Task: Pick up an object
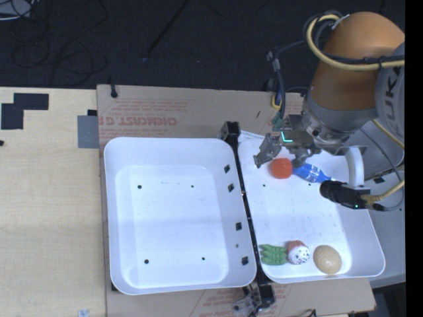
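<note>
**Arm poised over the orange ball in the right bin**

On the left the worktop [46, 197] is bare pale wood, and the left bin [115, 177] sits next to it on a sheet of cardboard [165, 107]. A black divider [241, 197] runs between it and the right bin [367, 240], where all the things lie.

Along that bin's near edge are a green toy [272, 253], a small white-and-red toy [298, 253] just beside it, and a tan egg-shaped thing [327, 259]. At the far end lies an orange ball [281, 168], with a blue piece [310, 173] touching or almost touching its right side.

The end effector [283, 154] hangs directly over the ball, its fingers spread wide, one to the left of the ball and one towards the right. Nothing is clasped between them. Judging by this, the step in hand is the approach to a grasp: the arm has picked its target but not closed on it.

The next move calls for a short drop so the fingers straddle the ball, then a squeeze and lift. The ball is small, round and smooth-looking, so it may roll away if one finger meets it first, and the blue piece could get in the right finger's way.
</note>
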You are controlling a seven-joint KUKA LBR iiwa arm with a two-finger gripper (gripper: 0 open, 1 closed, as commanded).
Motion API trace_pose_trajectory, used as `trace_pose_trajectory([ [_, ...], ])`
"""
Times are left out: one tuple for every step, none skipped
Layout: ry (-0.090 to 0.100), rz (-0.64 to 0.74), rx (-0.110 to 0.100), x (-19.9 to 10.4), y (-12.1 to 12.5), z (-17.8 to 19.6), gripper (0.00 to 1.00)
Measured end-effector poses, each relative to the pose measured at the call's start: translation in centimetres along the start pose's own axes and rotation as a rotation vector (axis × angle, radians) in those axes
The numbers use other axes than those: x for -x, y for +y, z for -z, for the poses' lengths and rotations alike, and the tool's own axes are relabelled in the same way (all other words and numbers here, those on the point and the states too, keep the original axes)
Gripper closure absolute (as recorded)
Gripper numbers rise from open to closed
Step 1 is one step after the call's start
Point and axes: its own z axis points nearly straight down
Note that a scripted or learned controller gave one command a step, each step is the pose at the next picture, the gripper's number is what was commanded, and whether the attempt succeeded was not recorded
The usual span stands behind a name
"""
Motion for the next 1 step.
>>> trace_pose_trajectory([
  [0.000,0.001,-0.004,0.08,-0.01,0.87,1.00],
])
